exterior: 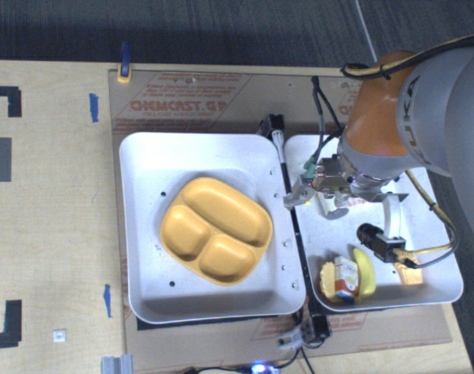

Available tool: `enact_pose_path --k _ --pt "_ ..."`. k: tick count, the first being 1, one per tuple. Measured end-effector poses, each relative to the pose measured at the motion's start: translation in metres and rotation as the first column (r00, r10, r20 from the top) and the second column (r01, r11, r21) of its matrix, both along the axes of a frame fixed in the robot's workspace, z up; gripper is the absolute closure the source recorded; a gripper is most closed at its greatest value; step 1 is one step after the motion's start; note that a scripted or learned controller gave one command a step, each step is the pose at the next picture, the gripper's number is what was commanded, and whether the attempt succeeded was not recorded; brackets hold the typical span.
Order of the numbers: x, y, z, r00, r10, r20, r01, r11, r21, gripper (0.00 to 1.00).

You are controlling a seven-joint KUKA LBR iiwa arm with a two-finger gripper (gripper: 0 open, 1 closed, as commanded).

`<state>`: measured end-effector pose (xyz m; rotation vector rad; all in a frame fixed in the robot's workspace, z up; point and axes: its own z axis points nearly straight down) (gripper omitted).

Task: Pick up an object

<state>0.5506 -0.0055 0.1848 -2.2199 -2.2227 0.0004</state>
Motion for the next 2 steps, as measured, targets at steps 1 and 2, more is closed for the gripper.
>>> enact_pose_path --k 1,2 --pt "0.020 -0.062 0.000 1.000 -0.001 0.002 0.001 1.000 -0.002 0.00" --pt "-0.019 -0.092 -0.079 1.000 -0.001 0.000 0.001 1.000 0.000 0.00"
